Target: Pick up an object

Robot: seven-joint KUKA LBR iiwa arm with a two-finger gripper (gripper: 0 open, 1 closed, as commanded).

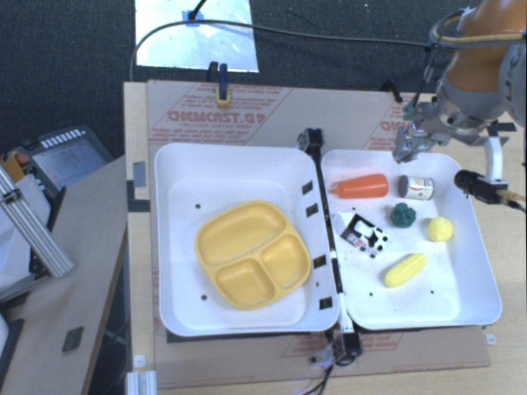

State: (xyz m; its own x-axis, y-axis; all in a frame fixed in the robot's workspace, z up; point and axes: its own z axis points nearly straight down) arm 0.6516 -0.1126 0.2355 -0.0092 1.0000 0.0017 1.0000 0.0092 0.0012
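Dark carpet floor [66,48], cardboard-topped bench [272,113]

Lighting: bright, even, overhead; shadows faint and soft. Glare: strong on the silver sheet [196,21] at top; white bins [247,175] near overexposed. Focus: slightly soft throughout, coarse resolution.

A yellow divided plate [251,253] lies in the left bin [177,167], a clamp [221,83] behind.

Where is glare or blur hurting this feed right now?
Camera view: strong glare washes out the shiny sheet beyond the bench; the hand over the right bin's far edge looks soft and smeared; the yellow tray and orange bottle are evenly lit and sharp.
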